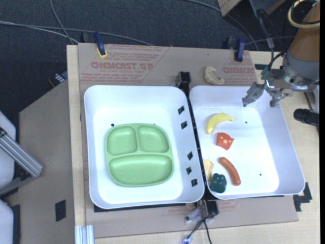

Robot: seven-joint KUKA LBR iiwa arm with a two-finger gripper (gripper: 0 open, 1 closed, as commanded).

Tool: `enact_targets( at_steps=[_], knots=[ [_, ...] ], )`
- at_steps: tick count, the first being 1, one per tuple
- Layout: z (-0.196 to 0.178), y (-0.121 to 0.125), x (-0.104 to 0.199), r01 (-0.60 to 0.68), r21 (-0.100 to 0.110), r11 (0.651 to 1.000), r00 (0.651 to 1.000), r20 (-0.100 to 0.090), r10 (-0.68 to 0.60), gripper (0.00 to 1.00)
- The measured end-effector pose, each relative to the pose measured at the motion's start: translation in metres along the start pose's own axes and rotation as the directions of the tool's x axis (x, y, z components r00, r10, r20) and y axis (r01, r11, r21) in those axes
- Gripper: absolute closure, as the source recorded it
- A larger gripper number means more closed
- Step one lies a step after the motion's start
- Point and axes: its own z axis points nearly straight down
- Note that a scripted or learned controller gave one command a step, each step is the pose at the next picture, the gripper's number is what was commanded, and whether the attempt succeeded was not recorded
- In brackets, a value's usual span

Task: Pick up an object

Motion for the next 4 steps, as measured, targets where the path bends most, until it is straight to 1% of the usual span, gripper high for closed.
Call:
enact_targets(
  at_steps=[1,2,3,4],
  knots=[
    [-0.009,0.003,0.000,0.003,-0.014,1.000,1.000,0.003,-0.003,0.00],
    [0.041,-0.007,0.002,0.002,-0.009,1.000,1.000,0.001,-0.002,0.00],
    [0.092,0.001,-0.004,0.003,-0.009,1.000,1.000,0.002,-0.003,0.00],
    [0.119,0.002,-0.004,0.003,-0.013,1.000,1.000,0.003,-0.003,0.00]
  ],
)
